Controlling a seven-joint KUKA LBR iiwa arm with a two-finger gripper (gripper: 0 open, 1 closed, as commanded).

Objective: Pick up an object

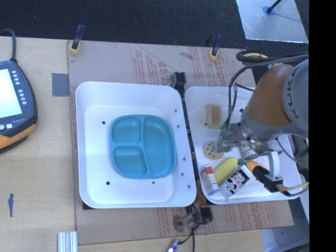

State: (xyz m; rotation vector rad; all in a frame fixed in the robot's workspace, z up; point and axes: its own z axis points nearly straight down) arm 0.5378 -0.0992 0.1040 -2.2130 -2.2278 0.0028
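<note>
Over the right bin [195,96], the gripper [227,139] is lowered beside the cookie [212,149] and corn [225,167]; its finger spread cannot be told; the far corner is left open

arm [278,101]: cut off by frame edge at 3 o'clock, hides much of right bin [197,96] | gripper [227,140]: fingers too small and dark to read | handheld pendant [13,106]: cropped at 9 o'clock | carton [234,182]: print too small to read | grey panel [270,12]: cropped at 1 o'clock
</note>
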